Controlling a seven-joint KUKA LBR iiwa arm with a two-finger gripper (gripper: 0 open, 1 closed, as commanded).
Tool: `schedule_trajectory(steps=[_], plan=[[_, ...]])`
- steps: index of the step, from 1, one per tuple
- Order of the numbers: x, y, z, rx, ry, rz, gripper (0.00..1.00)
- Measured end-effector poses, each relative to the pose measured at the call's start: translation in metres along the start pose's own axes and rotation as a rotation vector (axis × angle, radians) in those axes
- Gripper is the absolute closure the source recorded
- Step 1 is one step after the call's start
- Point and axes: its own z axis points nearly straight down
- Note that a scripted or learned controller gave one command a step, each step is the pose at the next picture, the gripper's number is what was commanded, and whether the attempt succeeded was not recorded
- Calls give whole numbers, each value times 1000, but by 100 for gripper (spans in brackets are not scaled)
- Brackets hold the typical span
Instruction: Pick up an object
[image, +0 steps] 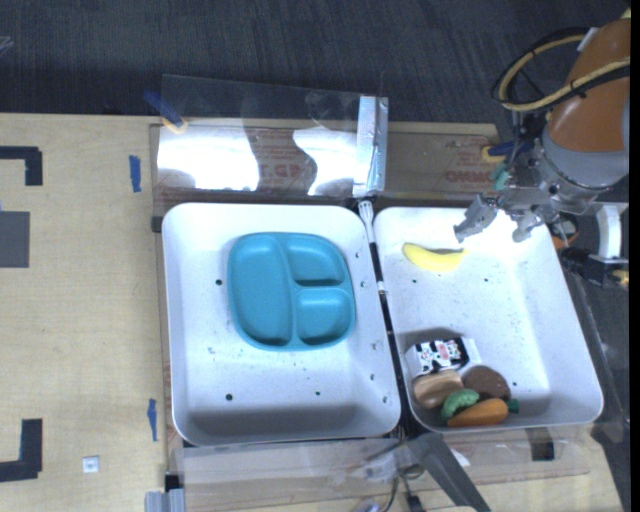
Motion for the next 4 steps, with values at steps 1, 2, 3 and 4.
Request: schedule_trajectory(steps=[1, 2, 3, 4], plan=[[16, 45, 103, 9, 0, 39, 0], [-11, 55, 133, -21, 3, -68, 0], [4, 23, 146, -4, -1, -52, 0], [2, 24, 134, -10, -3, -49, 100]])
